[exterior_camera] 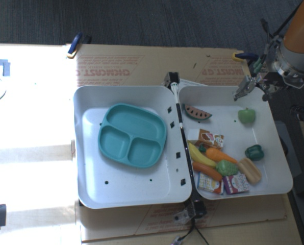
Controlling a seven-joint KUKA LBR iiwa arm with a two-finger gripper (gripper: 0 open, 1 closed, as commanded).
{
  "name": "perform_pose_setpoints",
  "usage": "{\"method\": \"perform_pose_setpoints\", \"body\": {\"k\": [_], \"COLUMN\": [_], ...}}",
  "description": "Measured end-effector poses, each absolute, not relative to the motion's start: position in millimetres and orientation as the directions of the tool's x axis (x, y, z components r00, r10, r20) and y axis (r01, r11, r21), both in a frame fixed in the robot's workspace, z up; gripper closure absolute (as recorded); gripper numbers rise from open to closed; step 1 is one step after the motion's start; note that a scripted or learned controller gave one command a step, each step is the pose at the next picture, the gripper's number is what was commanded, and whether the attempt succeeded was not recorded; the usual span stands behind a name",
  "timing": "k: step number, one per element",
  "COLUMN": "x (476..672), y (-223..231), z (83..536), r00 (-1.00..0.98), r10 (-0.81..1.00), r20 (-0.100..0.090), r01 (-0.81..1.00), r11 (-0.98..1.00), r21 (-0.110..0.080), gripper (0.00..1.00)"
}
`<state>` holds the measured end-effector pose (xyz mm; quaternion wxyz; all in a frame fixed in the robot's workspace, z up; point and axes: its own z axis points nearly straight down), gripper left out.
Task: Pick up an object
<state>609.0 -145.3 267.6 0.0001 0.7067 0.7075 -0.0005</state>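
1. Gripper sits at the far right corner of the right bin, up near the rim; its two dark fingers look spread apart with nothing between them, so it holds no object.

2. Green apple is the toy nearest that corner, lying alone on bare bin floor just inward of it. It looks like the easiest target, yet it is round and smooth, so a slightly off-centre squeeze could send it rolling away.

3. Watermelon slice lies further from that corner, toward the divider between the bins. It is flat and thin; fingers coming straight down may pinch above it and close on air.

4. Green pepper rests by the right wall, well down from the corner. A finger could strike the wall before closing.

5. Clutter fills the near part of the right bin, farthest from the corner: banana, carrot, bread roll, small food cartons, all touching or overlapping. A grasp there risks wedging between pieces, shoving the heap, or lifting two things and dropping one.

6. Teal divided plate sits in the left bin, well apart from that corner; its low, broad rim gives narrow fingers little to grip.
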Motion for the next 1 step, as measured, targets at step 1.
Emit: {"method": "perform_pose_setpoints", "body": {"k": [1], "x": [551.3], "y": [-101.1], "z": [144.6], "r00": [0.003], "r10": [1.0], "r20": [0.0], "r01": [1.0], "r11": [-0.003], "r21": [-0.001], "gripper": [0.0]}}
